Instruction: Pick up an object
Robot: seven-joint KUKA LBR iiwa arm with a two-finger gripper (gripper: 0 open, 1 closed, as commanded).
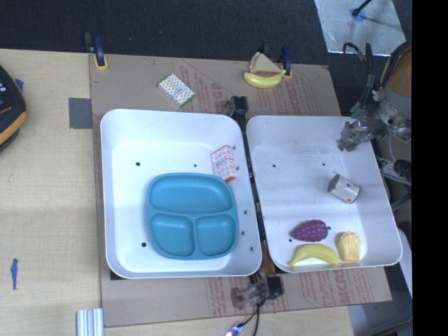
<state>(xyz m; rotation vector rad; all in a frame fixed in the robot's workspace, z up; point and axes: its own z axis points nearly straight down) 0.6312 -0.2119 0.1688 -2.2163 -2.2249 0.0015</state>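
The right bin (280,138) holds a small grey metal cup (344,187) lying on its side, a purple bunch of grapes (309,230), a yellow banana (314,255) and a yellow corn-like piece (348,247). A blue divided plate (192,215) lies in the left bin (119,138), with a small red-and-white carton (224,163) beside its far right corner. My gripper (349,137) hangs over the right bin's far right corner, above and beyond the grey cup, with nothing seen in it.
Outside the bins on the cardboard lie a patterned packet (176,89) and a yellow toy banana with a sandwich piece (264,72). A black-and-yellow device (8,107) sits at the left edge. Blue clamps (99,51) hold the board's far edge.
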